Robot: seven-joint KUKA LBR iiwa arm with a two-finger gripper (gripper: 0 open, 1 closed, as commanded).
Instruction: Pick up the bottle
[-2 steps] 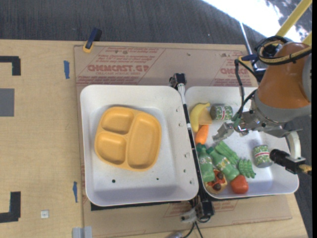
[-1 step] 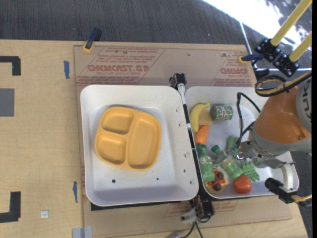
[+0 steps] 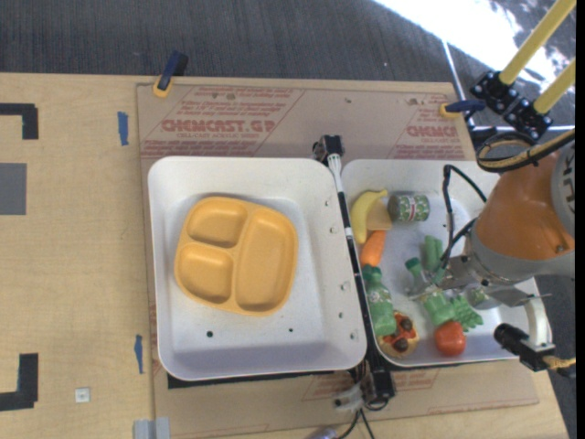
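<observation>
So the green plastic bottle (image 3: 378,304) lies lengthwise along the right white bin's (image 3: 512,353) left wall, just left of the gripper (image 3: 437,284).

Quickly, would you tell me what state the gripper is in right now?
Gripper: low over the right bin, among the toy food; its state cannot be told.
</observation>
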